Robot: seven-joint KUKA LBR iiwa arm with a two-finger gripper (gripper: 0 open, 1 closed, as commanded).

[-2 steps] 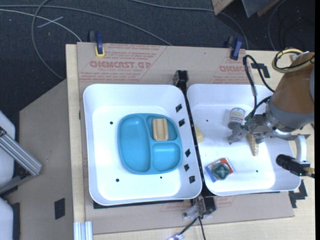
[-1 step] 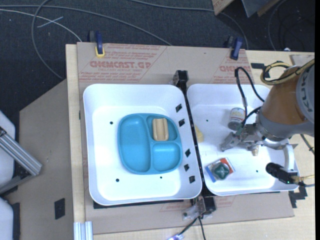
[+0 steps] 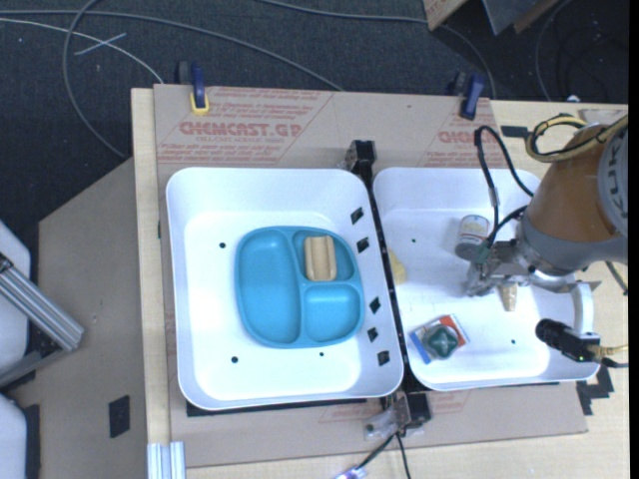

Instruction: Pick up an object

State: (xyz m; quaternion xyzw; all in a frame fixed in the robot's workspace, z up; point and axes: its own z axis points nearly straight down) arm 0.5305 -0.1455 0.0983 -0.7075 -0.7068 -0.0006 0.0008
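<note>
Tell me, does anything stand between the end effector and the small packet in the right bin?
Nothing visible does. The end effector hangs in the right bin, and the small packet lies below-left of it with bare bin floor between them.

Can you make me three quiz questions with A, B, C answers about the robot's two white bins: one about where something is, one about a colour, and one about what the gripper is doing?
1. Where is the tan block?
A. In a small compartment of the blue tray
B. In the right bin
C. On the cardboard

2. What colour is the divided tray?
A. Red
B. Blue
C. Yellow

3. Where is the gripper?
A. Over the left bin
B. Outside both bins
C. Over the right bin, above the small green packet

Answers: 1 A, the block lies in the tray's upper right section. 2 B, the tray is plainly light blue. 3 C, the arm reaches in over the right bin.
</note>
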